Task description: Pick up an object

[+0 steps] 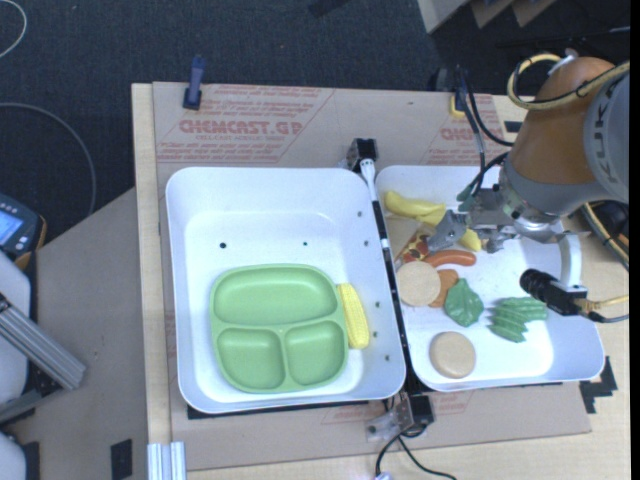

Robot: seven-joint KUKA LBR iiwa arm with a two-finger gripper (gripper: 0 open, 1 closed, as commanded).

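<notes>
Near the right bin's front edge I see a tan disc (452,353). Farther in, green leaves (517,316) and a sausage (450,259) cluster mid-bin, likely targets. My tool (468,224) hovers beyond them; grip state: cannot tell.

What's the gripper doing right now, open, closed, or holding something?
Gripper: over the right bin, above the toy food; open or closed cannot be told.

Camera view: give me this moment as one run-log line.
arm: over right bin | gripper: low among toy food, beside banana | grasp: unconfirmed | left bin: green tray, corn
</notes>
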